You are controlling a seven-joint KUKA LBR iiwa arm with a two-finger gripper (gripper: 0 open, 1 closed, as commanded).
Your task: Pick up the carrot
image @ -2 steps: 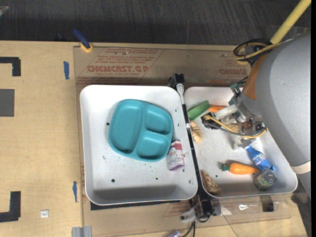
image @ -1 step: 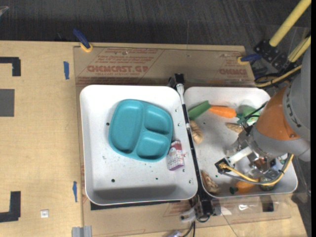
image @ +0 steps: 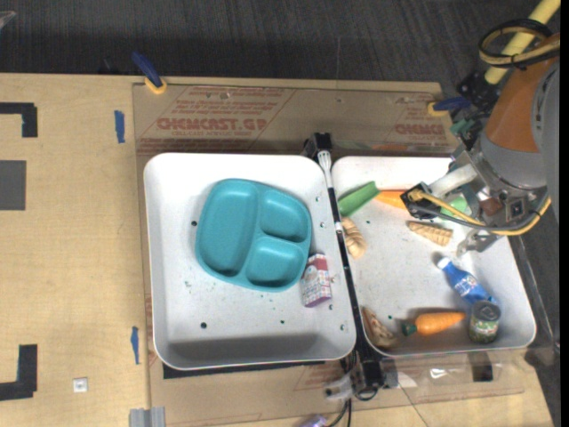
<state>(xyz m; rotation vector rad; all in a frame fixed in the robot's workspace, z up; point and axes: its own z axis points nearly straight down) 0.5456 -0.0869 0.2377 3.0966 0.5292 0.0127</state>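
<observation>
A: Where did the carrot (image: 439,323) lie?

B: In the right bin (image: 396,278), near that bin's front edge, lying roughly sideways with its green top pointing left. Just right of it stood a small dark jar (image: 484,322), and a blue bottle (image: 460,279) lay a little above it, tilted.

A: And the arm?

B: The grey arm with its orange band (image: 516,114) came in from the right, over the far right part of the same bin. The end effector (image: 471,207) sat well apart from the carrot, toward the bin's back. Cables and dark parts crowded it, so I couldn't tell whether it was released or clenched. Nothing was visibly grasped in it.

A: What else was in that bin?

B: A green and orange vegetable-shaped piece (image: 363,197) near the back left corner, a tan ridged item (image: 430,232) close to the end effector, and pale shell-like pieces (image: 354,237) along the left wall.

A: The left bin?

B: The left bin (image: 178,265) held a teal divided plate (image: 253,233), and a small purple and white packet (image: 314,282) just beside the plate's lower right edge. Both bins rested side by side on the desk (image: 62,265).
</observation>
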